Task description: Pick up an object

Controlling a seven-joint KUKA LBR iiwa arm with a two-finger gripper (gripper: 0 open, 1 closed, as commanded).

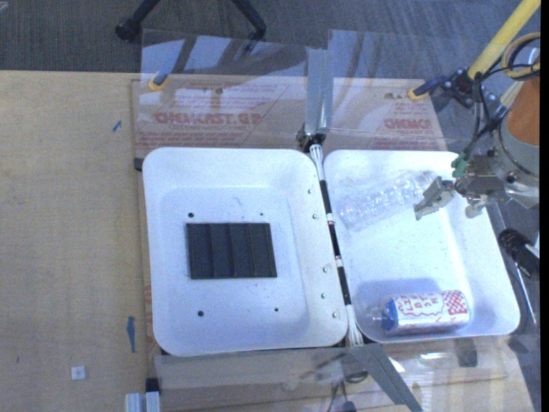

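In the right bin (480, 264) a clear plastic bottle (377, 200) lies on its side near the far left corner. A red-and-white patterned bottle with a blue cap (425, 309) lies along the near wall. A flat black ribbed pad (232, 250) rests in the middle of the left bin (171, 187). My gripper (449, 202) hangs over the right bin's far right part, just right of the clear bottle's end. Its fingers are open, one fingertip (427, 202) close to the bottle, and nothing sits between them.
A clear plastic screen (223, 101) stands behind both bins, with a grey post (317, 93) between them. Cables and a yellow rod (506, 33) crowd the far right by the arm. The bench top (60, 230) lies left of the bins.
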